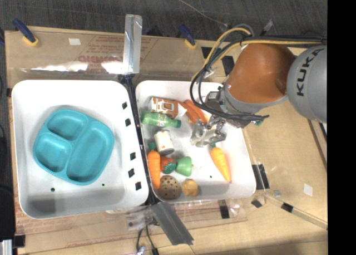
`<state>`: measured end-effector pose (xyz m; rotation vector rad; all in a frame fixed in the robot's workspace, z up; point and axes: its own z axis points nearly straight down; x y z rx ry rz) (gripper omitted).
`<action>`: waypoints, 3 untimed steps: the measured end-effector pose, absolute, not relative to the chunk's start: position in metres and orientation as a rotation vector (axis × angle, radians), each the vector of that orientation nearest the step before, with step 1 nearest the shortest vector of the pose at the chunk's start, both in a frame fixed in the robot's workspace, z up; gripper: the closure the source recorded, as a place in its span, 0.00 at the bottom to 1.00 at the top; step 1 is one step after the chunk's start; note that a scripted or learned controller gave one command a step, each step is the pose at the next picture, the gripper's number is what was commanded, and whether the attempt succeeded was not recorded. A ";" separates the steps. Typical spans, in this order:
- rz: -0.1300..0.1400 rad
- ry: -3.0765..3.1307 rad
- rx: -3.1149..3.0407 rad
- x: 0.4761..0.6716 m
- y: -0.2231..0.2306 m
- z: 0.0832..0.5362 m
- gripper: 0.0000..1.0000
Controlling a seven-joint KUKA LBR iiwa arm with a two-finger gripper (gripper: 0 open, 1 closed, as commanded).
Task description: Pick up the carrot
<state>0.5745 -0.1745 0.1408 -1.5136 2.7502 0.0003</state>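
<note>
Inside the right bin, an orange carrot with a green stub lies near the right wall, pointing toward the front corner. My gripper hangs just above and behind its top end, under the orange wrist band; nothing is visibly held. A second carrot lies along the bin's left wall. A long orange piece lies at the back, partly hidden by the wrist.
Around the carrots are an orange-and-white box, a green bottle, a white can, a green pepper, a brown ball and a potato. The left bin holds a teal divided plate.
</note>
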 end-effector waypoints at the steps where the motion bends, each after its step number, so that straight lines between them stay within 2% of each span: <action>1: 0.003 2.406 -2.018 0.582 -0.203 0.110 1.00; 2: 0.000 2.014 -2.408 0.572 -0.209 0.155 1.00; 3: 0.001 1.651 -2.670 0.553 -0.204 0.188 1.00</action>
